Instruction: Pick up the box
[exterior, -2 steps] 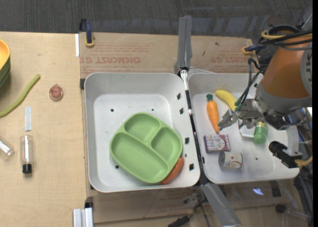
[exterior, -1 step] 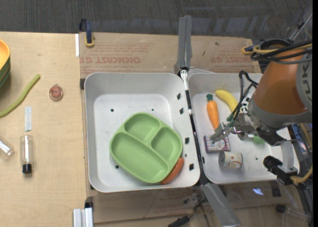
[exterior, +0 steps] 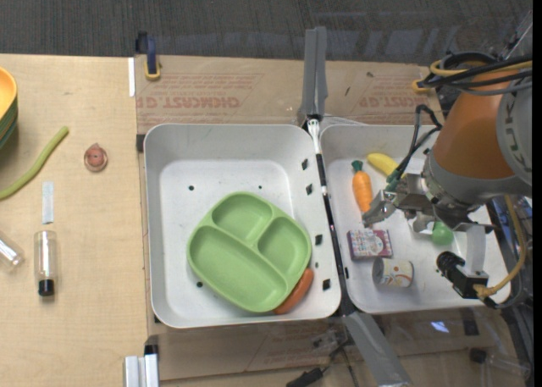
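Observation:
The box (exterior: 370, 244) is small, purple and pink with a white panel, and lies flat near the left wall of the right bin (exterior: 423, 299). My gripper (exterior: 383, 210) hangs just above and slightly behind the box, at the end of the grey arm with its orange band (exterior: 474, 135). Nothing shows in its grasp, and the box rests on the bin floor.
An orange carrot (exterior: 362, 189) and a yellow banana (exterior: 383, 163) lie behind the gripper. A small white cup (exterior: 395, 273) sits in front of the box, with a green item (exterior: 443, 234) to the right. The left bin (exterior: 169, 207) holds a green divided plate (exterior: 250, 250) over an orange item (exterior: 297, 291).

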You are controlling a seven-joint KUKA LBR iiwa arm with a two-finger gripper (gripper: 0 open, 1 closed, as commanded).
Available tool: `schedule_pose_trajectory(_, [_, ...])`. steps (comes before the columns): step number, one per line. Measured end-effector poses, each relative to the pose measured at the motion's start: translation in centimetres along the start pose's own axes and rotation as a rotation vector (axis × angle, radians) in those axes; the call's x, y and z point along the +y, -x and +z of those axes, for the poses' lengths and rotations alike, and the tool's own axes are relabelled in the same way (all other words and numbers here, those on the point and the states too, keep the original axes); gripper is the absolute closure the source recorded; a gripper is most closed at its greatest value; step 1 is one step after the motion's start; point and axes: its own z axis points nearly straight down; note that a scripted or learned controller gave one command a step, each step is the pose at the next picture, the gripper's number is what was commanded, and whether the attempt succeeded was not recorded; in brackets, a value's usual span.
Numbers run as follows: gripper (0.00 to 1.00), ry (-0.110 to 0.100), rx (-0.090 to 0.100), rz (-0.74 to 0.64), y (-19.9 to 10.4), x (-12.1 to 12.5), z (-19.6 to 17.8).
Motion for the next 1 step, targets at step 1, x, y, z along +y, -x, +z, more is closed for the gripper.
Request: schedule_pose_trajectory(1, [0.00, 0.008, 0.001, -0.023, 3.48, 0.65, 9.49])
